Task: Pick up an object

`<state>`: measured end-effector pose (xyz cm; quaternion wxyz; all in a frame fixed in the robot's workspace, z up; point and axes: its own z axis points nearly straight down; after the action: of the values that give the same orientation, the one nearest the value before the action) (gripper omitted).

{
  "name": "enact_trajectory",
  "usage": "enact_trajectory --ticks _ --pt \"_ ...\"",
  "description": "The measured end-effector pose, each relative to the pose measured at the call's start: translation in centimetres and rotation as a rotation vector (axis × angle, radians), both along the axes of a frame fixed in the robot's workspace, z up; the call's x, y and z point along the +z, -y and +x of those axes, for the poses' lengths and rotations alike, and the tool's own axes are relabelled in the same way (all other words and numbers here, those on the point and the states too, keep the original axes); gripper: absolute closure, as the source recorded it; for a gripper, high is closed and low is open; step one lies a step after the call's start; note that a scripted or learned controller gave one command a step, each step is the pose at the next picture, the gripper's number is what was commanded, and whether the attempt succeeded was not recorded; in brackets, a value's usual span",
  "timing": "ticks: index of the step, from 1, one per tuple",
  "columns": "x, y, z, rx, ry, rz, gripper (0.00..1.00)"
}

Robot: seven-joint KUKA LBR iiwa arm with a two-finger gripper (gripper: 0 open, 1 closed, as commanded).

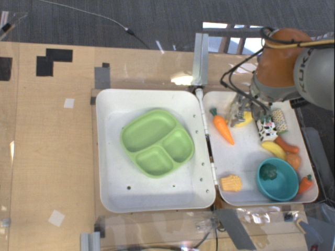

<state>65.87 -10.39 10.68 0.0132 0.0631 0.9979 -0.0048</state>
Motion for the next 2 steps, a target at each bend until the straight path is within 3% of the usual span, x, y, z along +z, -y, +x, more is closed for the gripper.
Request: enact_trajectory --ticks 1,2 --pt "17.4 -1.2 -2.3 -0.082 0.001 0.011 1.00" --pt "16.1 -1.1 -7.9 0.073 -0.018 0.010 1.00"
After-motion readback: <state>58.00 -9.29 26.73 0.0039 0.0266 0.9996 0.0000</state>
